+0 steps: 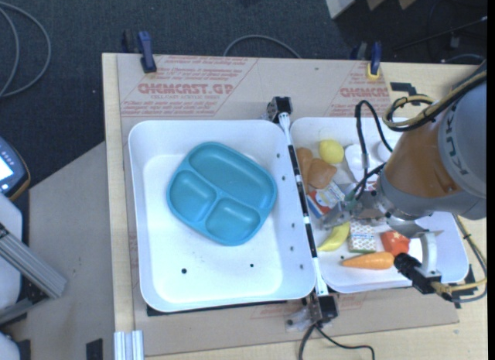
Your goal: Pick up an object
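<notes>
**Two bins, and every target is jammed in one**

Can't tell from my feed what the gripper (352, 210) is doing, too buried. It's down in the right bin (452, 269) because the food's all there: carrot (370, 261) by the near rim, banana (336, 237) against the divider, lemon (331, 151) farther back. Tight walls. Blue plate (222, 192) sits alone left of the divider.

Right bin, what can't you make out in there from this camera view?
- Gripper: the arm's wrist covers it from above, so finger state is unreadable.
- Middle of the right bin: hidden under the arm.
- Clutter beside the carrot and lemon: the items by the divider overlap and are too small to name.
- Arm: cut off by the right edge.
</notes>
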